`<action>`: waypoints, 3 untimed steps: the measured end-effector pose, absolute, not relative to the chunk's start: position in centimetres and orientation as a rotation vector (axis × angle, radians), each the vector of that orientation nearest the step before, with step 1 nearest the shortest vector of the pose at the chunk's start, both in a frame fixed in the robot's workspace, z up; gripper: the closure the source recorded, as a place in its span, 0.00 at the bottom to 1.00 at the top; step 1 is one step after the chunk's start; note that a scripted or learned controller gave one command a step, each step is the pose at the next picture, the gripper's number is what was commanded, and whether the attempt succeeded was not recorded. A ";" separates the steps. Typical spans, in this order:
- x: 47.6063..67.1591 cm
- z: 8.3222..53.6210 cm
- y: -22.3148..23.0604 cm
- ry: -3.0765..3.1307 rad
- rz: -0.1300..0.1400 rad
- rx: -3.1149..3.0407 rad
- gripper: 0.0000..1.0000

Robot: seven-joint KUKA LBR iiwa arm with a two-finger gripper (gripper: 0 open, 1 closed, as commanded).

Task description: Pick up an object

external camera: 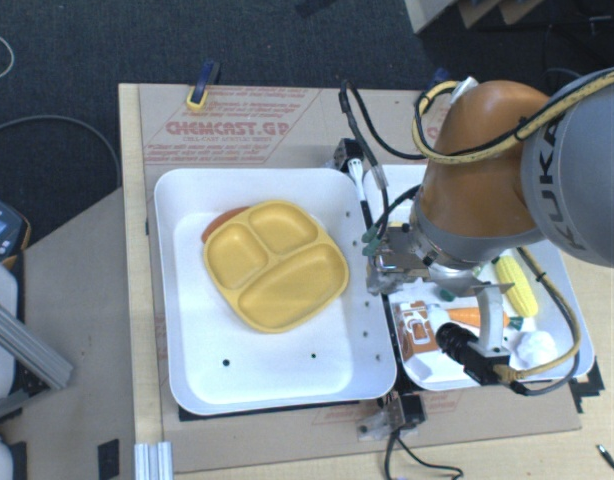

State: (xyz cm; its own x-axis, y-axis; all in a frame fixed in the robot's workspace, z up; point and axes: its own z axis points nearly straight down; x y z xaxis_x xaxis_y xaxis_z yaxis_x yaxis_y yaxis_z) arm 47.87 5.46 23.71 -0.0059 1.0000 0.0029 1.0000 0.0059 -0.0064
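Cardboard covers the bench (237,118); a yellow divided plate (275,264) fills the left bin (177,298); the arm (487,168) hides the jaws, state unclear.

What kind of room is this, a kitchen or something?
Probably a robot lab, not a kitchen: a grey and orange robot arm reaches over shallow white plastic bins on a cardboard-covered bench, with loose black cables around.

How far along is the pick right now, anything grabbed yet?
Done: the arm has reached over the right bin. In hand: nothing I can confirm; the wrist hides the grasp. The corn, carrot and white item lie in that bin; the yellow plate sits in the left bin. Left: grasp and lift.
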 end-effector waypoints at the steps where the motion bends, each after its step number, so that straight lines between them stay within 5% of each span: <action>1: 48.1 36.6 9.9 -2.235 -0.024 -2.218 1.00; 3: 48.0 40.2 12.6 -2.227 -0.006 -2.221 1.00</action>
State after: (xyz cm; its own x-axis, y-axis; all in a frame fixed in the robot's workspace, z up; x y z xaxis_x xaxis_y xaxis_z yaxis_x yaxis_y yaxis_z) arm 48.00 12.59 40.19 -0.0024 1.0000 0.0003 1.0000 0.0024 0.0055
